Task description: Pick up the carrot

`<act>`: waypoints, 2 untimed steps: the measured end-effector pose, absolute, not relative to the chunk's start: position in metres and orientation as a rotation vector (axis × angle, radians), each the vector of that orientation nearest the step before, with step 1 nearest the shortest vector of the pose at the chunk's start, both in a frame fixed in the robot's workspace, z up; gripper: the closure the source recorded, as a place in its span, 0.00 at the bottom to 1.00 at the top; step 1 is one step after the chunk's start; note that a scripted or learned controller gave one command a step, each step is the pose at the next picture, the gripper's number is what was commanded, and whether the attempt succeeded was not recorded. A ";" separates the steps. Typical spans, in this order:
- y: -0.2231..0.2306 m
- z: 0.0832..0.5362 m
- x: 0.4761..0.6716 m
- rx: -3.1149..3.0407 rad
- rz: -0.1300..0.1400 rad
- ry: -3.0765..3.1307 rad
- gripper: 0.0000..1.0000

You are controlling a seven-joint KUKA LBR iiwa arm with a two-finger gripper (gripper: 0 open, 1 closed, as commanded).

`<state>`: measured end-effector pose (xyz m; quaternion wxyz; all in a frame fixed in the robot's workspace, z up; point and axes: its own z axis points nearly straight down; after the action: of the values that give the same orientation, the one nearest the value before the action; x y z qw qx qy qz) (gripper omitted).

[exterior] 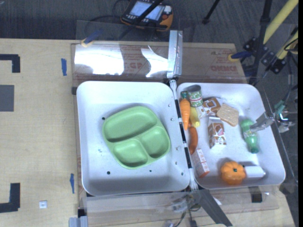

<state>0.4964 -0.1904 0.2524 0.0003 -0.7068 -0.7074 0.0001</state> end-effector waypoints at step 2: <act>-0.134 0.087 0.481 -2.089 -0.004 -2.354 0.00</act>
<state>0.4809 -0.1342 0.0867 -0.0029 -0.6637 -0.7480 -0.0014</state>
